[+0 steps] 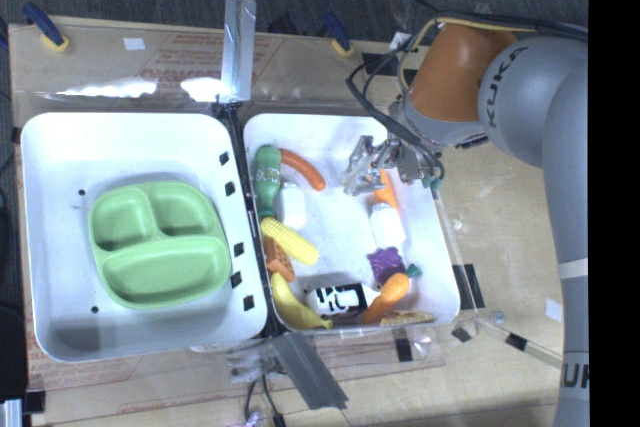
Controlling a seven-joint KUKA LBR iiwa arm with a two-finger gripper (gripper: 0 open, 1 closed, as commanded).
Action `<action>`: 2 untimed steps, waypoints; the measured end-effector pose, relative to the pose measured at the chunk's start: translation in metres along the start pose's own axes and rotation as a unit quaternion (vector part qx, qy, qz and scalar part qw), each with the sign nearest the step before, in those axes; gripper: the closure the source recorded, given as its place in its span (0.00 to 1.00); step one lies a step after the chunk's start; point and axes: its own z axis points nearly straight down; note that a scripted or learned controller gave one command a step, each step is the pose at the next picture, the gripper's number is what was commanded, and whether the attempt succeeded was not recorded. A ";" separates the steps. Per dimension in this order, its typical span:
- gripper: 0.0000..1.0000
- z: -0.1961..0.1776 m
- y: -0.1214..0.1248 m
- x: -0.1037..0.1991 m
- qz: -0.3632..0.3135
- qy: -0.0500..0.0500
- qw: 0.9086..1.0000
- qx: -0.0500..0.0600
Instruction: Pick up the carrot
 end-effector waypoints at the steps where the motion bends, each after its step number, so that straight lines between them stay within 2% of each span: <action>1: 0.00 0.000 0.000 0.000 0.000 0.000 1.000 0.000; 2: 1.00 -0.011 0.000 -0.002 -0.002 -0.003 1.000 0.001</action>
